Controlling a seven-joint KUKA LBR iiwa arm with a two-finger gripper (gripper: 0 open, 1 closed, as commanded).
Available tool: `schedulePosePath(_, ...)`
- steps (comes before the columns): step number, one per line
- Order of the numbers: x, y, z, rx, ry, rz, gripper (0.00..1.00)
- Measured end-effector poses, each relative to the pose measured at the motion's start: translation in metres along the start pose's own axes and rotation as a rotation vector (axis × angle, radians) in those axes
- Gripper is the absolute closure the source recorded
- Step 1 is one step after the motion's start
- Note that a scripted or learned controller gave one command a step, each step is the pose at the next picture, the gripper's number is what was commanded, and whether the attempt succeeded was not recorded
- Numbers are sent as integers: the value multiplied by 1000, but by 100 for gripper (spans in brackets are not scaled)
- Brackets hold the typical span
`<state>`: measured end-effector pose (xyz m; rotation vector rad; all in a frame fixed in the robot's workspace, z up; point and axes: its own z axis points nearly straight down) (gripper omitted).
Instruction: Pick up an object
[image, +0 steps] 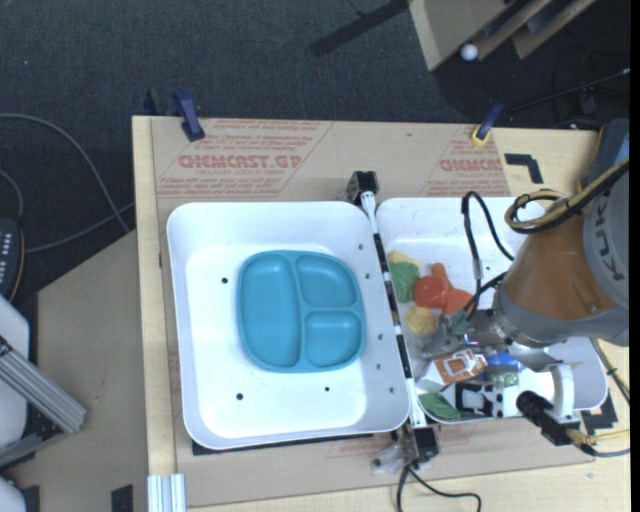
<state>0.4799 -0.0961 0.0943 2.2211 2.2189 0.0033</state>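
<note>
The right bin (430, 218) holds several small toy items. A green and yellow piece (403, 275) lies near its left wall, with a red-orange piece (436, 290) beside it and a yellow piece (420, 321) just below. An orange-and-white packet (461, 367), a green leaf-like piece (436, 405) and a black-and-white item (482, 400) sit toward the front. My gripper (456, 338) is low in this bin, just right of the yellow piece and below the red-orange one. The wrist and arm (560, 285) hide the bin's right half.
The left bin (200, 330) holds a blue divided plate (298, 308) in its middle. A raised divider (385, 290) runs between the two bins. Black cables (475, 235) loop over the right bin's back. Blue and yellow clamps stand at the bench's back edge.
</note>
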Motion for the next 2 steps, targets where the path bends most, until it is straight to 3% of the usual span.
schedulePosePath(1, 53, 70, -93, 1, 1, -3, 100)
schedulePosePath(2, 79, 31, -119, 5, 1, -2, 100)
